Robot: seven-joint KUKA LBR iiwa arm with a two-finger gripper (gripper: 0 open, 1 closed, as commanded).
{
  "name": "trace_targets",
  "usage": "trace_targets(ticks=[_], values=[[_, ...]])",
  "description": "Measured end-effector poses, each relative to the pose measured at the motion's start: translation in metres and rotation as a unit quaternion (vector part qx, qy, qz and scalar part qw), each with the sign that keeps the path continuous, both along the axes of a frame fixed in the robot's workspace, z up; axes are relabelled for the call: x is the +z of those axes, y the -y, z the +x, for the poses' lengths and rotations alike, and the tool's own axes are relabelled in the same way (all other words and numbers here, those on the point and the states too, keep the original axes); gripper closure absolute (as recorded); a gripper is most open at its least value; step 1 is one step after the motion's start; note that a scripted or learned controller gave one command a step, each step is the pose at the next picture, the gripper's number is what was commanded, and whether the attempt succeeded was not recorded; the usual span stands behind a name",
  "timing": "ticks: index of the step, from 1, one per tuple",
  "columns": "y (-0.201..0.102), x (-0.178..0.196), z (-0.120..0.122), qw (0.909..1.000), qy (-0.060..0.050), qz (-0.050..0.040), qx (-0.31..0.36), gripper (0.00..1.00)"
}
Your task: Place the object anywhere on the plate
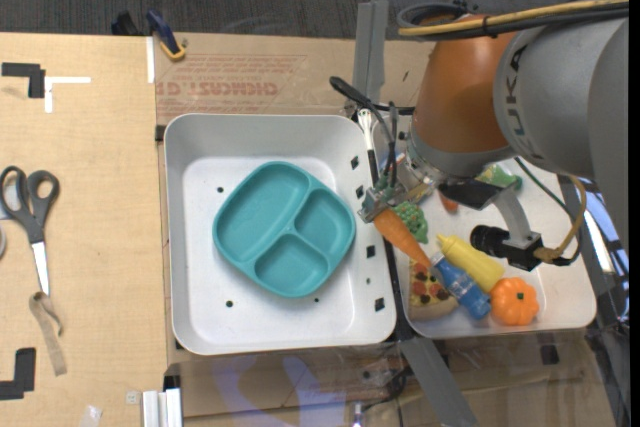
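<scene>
Hand meets carrot at right bin's left edge; grip cannot be told | Lift clear, cross to teal plate

Arm hides the right bin (mostly).

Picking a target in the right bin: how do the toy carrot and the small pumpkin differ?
The carrot is long and tapered with a green leafy top; the pumpkin is round and squat with a small green stem. The carrot lies slanted near the bin's left wall, close under the arm; the pumpkin sits at the bin's near right corner, beside the yellow bottle. Both are orange and in the right bin.
</scene>
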State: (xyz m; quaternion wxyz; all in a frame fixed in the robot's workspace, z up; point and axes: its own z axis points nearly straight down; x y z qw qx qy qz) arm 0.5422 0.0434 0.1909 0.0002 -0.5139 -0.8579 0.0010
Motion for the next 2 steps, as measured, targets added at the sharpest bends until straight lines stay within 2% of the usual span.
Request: trace_targets(ticks=[1,2], values=[[-0.0695,0.0444,0.0207,0.9993,0.0,-0.0001,0.039,1.0],[-0.0694,0.0444,0.0207,0.9993,0.0,-0.0003,0.039,0.0]])
